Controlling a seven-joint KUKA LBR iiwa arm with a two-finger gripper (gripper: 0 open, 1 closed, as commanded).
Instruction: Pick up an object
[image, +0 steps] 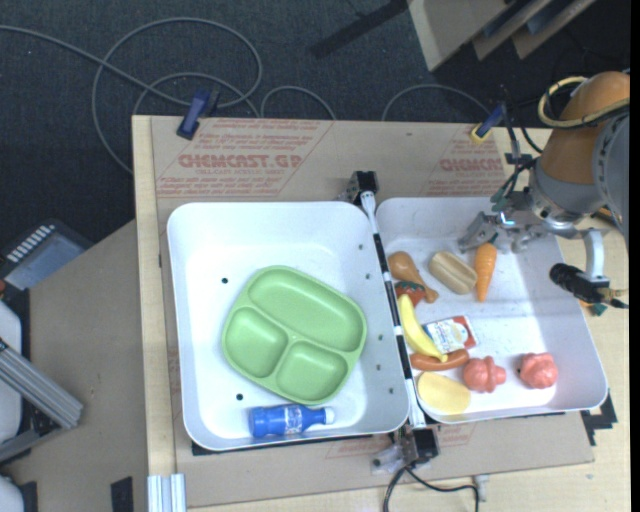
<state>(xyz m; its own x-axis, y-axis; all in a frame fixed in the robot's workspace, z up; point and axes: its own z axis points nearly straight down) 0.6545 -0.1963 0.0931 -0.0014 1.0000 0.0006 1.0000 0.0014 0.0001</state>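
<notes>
Nearest the camera, a blue bottle (288, 421) lies on its side in the left bin (190, 300), just below a green divided tray (292, 335); the right bin (570, 340) holds the food toys. Taking the carrot (484, 270) as landmark: the gripper (497, 226) sits just above its top end, and whether the jaws are spread or pressed together I cannot tell. A bread roll (452, 271) lies just left of the carrot, a drumstick (408, 270) further left; below it are a banana (416, 327), a small packet (449, 333), a sausage (440, 360), a yellow slice (443, 393) and two red pieces (484, 373), (539, 370). Likely target is the carrot; it stands nearly on end, so closing jaws may tip or roll it away, or nudge the roll beside it.
</notes>
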